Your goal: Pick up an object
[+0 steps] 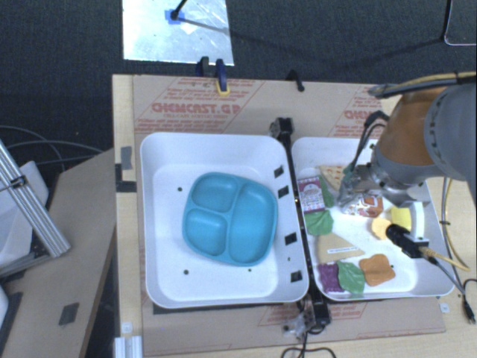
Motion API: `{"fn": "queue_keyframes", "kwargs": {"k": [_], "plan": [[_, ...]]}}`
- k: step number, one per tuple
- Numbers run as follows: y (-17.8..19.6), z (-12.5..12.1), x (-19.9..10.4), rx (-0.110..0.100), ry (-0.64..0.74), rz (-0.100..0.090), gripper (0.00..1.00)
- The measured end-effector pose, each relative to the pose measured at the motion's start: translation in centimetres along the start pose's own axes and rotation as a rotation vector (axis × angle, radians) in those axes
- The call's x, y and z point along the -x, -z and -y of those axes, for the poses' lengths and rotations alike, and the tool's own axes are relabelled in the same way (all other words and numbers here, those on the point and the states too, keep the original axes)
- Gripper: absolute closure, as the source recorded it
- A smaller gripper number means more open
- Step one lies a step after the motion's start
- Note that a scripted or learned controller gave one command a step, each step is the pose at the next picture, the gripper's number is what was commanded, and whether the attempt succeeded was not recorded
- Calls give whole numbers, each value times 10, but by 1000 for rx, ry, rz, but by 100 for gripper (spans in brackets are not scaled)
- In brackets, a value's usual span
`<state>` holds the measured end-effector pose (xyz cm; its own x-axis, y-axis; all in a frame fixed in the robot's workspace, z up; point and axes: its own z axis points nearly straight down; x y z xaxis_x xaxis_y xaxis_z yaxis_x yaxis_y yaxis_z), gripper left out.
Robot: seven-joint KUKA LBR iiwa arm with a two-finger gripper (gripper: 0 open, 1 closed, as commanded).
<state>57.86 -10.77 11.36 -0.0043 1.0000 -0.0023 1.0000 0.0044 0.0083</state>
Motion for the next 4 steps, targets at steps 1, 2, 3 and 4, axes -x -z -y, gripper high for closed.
{"fn": "queue_keyframes", "kwargs": {"k": [1,2,3,4], "plan": [[76,20,-87,-1,8,-7,100],[71,93,-198,-13,11,-9,100],[82,90,-191,-6,1,-3,100],[223,48,-178,11,0,-4,100]]}}
